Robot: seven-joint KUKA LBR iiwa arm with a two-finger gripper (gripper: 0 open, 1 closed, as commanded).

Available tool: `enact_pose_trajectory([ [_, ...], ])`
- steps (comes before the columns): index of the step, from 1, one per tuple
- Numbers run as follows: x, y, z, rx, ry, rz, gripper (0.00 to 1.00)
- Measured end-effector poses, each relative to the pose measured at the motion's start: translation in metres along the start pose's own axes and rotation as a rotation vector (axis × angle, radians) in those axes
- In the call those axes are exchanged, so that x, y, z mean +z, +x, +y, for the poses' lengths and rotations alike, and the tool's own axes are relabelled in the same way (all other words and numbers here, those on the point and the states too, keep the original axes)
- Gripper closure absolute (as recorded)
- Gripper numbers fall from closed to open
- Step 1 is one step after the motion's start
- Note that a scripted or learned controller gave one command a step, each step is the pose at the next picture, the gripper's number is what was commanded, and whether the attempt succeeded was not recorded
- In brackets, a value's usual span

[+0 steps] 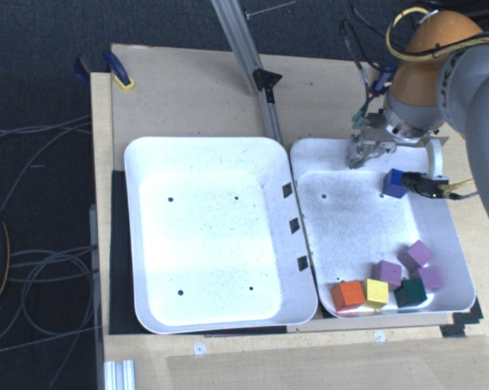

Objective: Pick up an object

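Wooden bench (188,80), two white bins. Gripper (360,154), upper right, finger state unclear, holds nothing visible; blue block (394,183) just beside it; pickup remains.

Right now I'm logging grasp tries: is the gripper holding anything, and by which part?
Nothing shows in the gripper; it hangs over the right bin's far edge, apart from the blue block.

A pale wooden bench (188,96) carries two shallow white bins side by side. The left bin (208,157) and the right bin (342,234) touch along their inner edges.
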State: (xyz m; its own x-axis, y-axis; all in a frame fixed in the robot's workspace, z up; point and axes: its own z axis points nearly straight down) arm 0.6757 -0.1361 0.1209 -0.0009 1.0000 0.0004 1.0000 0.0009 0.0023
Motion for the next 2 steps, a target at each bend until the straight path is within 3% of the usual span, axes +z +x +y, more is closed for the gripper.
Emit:
enact_pose_trajectory([
  [2,-0.102,-0.006,-0.004,0.000,-0.006,-0.002,1.00],
])
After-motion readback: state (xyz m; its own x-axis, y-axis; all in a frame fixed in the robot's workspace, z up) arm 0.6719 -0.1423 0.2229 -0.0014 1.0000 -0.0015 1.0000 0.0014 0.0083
